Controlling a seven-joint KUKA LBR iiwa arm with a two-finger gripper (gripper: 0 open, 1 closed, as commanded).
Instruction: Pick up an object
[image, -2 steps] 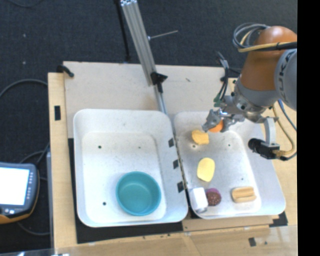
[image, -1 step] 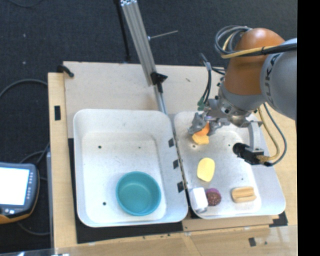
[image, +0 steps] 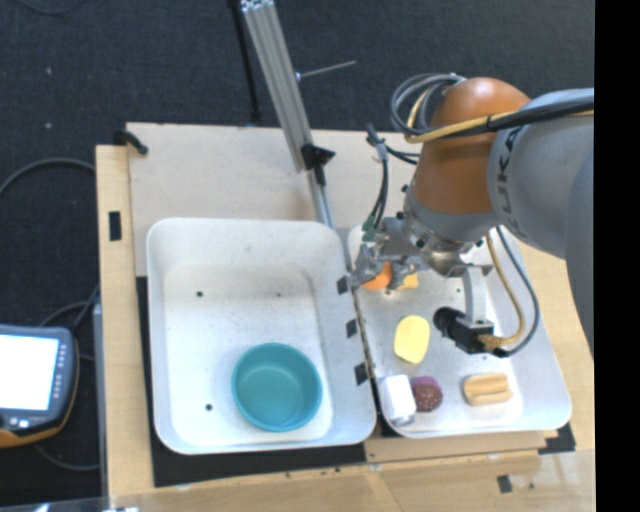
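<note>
My gripper (image: 386, 268) hangs over the back left part of the right bin (image: 540, 395), close to the wall it shares with the left bin. An orange object (image: 376, 282) shows just beneath the gripper, partly covered by it, and I cannot tell whether it is held. In front of it lie a pale yellow object (image: 411, 339), a white cylinder (image: 398, 397), a dark red ball (image: 427, 394) and a tan block (image: 487, 388).
A teal bowl (image: 277, 386) sits in the front of the left bin (image: 190, 250). A metal pole (image: 290, 100) slants up from behind the bins. The arm's grey and orange body covers the back of the right bin.
</note>
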